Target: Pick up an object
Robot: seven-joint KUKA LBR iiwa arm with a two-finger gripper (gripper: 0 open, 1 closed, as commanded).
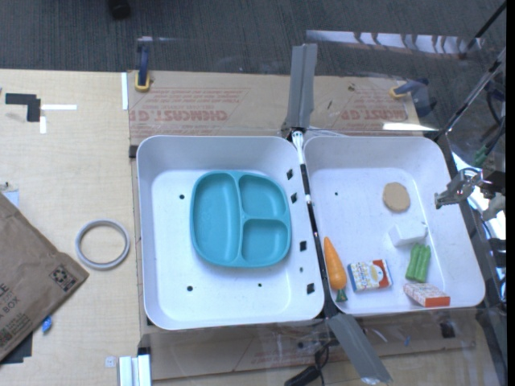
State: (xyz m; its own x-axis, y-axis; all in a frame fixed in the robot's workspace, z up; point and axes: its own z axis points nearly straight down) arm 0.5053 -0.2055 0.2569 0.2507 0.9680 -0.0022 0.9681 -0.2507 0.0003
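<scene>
Tan round cookie [396,197] in right bin [354,163]; gripper [460,186] just right, state unclear.

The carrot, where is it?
The carrot lies in the right bin, against its left wall near the front, just left of the small colourful box.

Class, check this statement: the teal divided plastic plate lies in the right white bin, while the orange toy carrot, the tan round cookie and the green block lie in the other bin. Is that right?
One detail is wrong. The camera view shows the teal divided plastic plate in the left white bin, not the right one. The orange toy carrot, the tan round cookie and the green block lie in the other bin, the right white bin.
</scene>
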